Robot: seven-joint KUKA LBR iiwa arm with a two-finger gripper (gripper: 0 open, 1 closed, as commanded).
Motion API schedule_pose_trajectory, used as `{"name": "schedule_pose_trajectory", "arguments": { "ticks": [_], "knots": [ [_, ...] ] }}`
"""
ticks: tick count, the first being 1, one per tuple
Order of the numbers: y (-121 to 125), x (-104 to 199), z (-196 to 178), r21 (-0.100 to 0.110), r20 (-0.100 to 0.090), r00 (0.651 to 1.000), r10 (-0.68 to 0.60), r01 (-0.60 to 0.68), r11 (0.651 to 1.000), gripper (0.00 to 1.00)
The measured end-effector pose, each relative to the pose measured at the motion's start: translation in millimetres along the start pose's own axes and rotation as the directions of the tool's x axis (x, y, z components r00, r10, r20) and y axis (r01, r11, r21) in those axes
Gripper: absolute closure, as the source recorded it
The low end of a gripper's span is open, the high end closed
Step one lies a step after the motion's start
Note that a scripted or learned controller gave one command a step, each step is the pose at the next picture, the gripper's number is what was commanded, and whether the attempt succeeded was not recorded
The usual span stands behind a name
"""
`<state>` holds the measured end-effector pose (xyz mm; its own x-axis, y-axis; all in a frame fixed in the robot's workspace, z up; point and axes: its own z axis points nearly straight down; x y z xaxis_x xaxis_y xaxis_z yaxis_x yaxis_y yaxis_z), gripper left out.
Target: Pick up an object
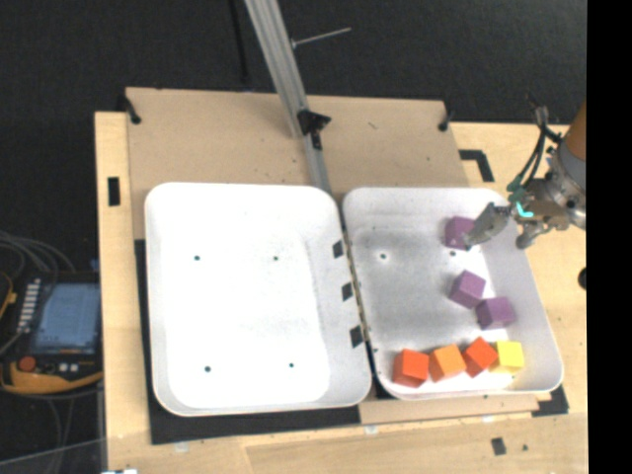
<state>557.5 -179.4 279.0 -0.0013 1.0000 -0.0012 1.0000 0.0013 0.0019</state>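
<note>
The gripper [502,227] hangs over the upper right part of the right bin [395,215], coming in from the right edge. Its two fingers stand apart: one grey finger [484,227] slants down beside a purple cube [457,231], seemingly touching its right side, though the angle makes that hard to call; the other sits near the bin's right rim. Nothing lies between them.

Two more purple cubes rest lower down, one [468,287] near the middle right and another [495,311] just beside it, toward the rim. Along the near wall of that bin runs a row of blocks, close together: an orange-red block [411,366], an orange block [447,361], a red block [480,355] and a yellow block [511,354].

The left bin [247,294] sits alongside, its edge meeting the right one.
</note>
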Motion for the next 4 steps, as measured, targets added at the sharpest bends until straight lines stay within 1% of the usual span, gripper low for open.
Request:
{"name": "schedule_pose_trajectory", "arguments": {
  "ticks": [1,2,3,4],
  "knots": [
    [8.8,3.5,50.2,0.005,-0.001,1.000,0.001,-0.001,1.000,0.00],
    [8.9,-2.8,112.1,0.006,0.000,1.000,0.003,-0.003,1.000,0.00],
    [21.2,-2.9,157.1,-0.014,0.012,1.000,0.002,-0.002,1.000,0.00],
    [23.4,-3.8,142.0,-0.022,0.011,1.000,0.009,-0.009,1.000,1.00]
  ]
}}
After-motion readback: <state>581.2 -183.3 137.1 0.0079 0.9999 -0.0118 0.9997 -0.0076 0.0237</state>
